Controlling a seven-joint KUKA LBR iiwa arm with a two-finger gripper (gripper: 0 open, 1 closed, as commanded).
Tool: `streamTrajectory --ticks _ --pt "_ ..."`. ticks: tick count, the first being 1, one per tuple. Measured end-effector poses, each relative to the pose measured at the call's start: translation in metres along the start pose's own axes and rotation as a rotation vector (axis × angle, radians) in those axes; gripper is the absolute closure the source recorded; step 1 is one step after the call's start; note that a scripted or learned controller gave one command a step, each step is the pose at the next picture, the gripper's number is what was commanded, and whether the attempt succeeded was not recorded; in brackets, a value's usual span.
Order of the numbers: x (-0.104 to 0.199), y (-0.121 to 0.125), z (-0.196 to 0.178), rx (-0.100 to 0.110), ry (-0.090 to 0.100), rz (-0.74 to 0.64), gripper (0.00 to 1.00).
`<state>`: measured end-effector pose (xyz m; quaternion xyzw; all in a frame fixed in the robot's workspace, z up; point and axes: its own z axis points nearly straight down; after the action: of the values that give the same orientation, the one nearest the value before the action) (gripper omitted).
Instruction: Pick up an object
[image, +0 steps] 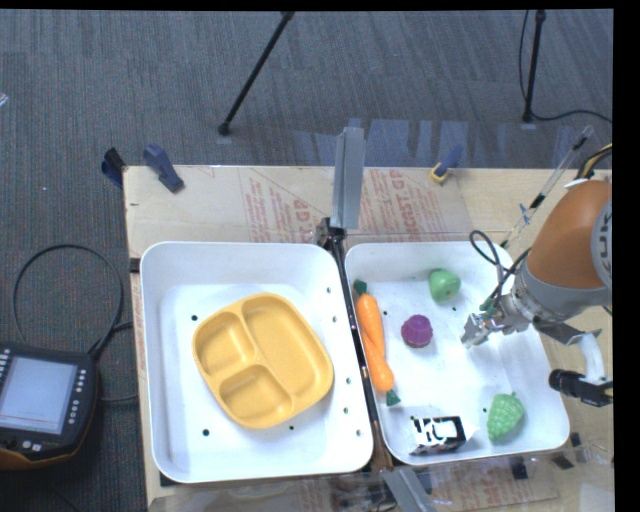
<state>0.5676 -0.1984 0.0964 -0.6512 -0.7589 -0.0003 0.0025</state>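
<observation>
Our gripper (476, 330) hovers over the right bin (455, 268), fingers' state we cannot tell, so we'd drop squarely over the purple toy (417, 331) just beside it.

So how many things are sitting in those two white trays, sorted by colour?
Yellow: 1, the divided plate in the left bin.
Orange: 1, the carrot.
Green: 2, the green apple and the green grapes.
Purple: 1, the purple round piece.
Black and white: 1, the small packet.
Total: 6
</observation>
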Motion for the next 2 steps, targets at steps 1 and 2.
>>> streamTrajectory --ticks 1,2 --pt "0.0 0.0 0.001 0.001 0.0 0.002 0.0" --pt "0.0 0.079 -0.047 -0.007 -0.005 -0.119 0.0"
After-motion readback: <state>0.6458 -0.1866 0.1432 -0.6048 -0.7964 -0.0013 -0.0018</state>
